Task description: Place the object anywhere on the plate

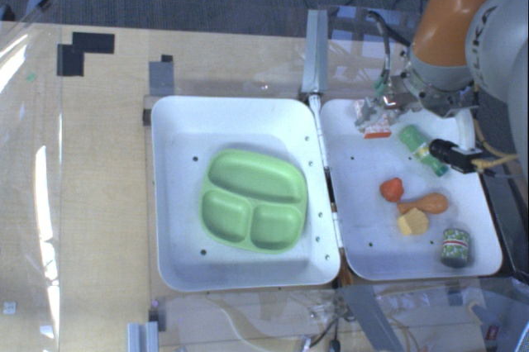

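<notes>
The green three-compartment plastic plate (pixel 252 200) lies in the left shallow white bin (pixel 178 177) on the pale wooden worktop (pixel 83 177), and none of its compartments holds anything, so the placement is judged not yet done. The candidate objects all rest in the right shallow white bin (pixel 488 259): a small red-orange round piece (pixel 392 189), an orange pear-shaped piece (pixel 429 203) touching a yellow wedge (pixel 413 222) just below it, a dark green printed can (pixel 455 246) near the lower right corner, a green tube-like item (pixel 418 142) beside a black part of the arm, and a white and red wrapped item (pixel 374 121) at the bin's far edge. The tool (pixel 387 101) hangs over that far edge, just above the wrapped item; whether it is released or clenched cannot be told, and nothing is seen gripped in it. Which object is the intended one cannot be told. Remaining, by judgement: securing an object, carrying it across the divide between the bins, and setting it on the plate.
</notes>
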Controlling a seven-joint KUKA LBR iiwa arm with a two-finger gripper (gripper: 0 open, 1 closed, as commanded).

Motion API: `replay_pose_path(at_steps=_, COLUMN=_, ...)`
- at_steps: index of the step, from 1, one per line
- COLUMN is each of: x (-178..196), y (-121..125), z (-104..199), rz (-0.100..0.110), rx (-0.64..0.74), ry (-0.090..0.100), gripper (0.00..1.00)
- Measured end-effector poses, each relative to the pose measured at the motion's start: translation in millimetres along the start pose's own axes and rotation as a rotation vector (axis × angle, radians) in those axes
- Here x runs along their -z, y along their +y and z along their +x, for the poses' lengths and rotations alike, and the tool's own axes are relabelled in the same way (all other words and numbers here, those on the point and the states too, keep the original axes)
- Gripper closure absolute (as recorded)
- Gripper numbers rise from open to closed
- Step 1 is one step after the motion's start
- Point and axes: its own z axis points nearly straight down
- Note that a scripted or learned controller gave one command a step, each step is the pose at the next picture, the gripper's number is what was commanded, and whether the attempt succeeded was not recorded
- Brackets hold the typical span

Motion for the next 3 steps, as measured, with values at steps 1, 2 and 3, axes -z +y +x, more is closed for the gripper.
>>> replay_pose_path(at_steps=1, x=-1, y=-47, z=84, rz=0.003, rx=-0.014, ry=0.002, gripper=1.00)
replay_pose_path(at_steps=2, x=-1, y=-58, z=159, rz=0.003, rx=0.208, ry=0.003, gripper=1.00)
replay_pose_path(at_steps=3, x=-1, y=-58, z=159, rz=0.002, rx=0.208, ry=0.003, gripper=0.00)
